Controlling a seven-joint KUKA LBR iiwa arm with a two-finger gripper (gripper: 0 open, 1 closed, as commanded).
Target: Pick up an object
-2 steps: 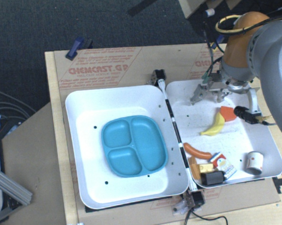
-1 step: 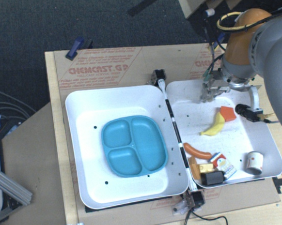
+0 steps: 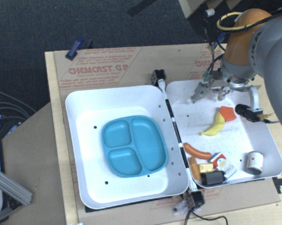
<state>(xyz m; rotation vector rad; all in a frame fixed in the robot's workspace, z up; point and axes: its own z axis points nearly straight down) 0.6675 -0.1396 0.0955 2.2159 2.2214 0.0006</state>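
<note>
My gripper [image 3: 209,95] hovers over the far end of the right bin [image 3: 264,138], open, with nothing between its fingers [image 3: 196,96]. Nearer the camera, a yellow banana [image 3: 214,126] lies in the bin's middle, and an orange-red block [image 3: 227,113] touches its upper end. Along the left wall rests a red-orange sausage [image 3: 198,151]. At the near end sit a white cup [image 3: 254,161], a small red and white carton [image 3: 219,161], a brown block [image 3: 195,169] and a black block [image 3: 213,177].
The left bin [image 3: 88,177] holds a blue plate [image 3: 134,145] with three compartments. A black clamp [image 3: 158,76] sits at the far end of the wall between the bins. A blue object [image 3: 74,48] lies at the bench's far left edge.
</note>
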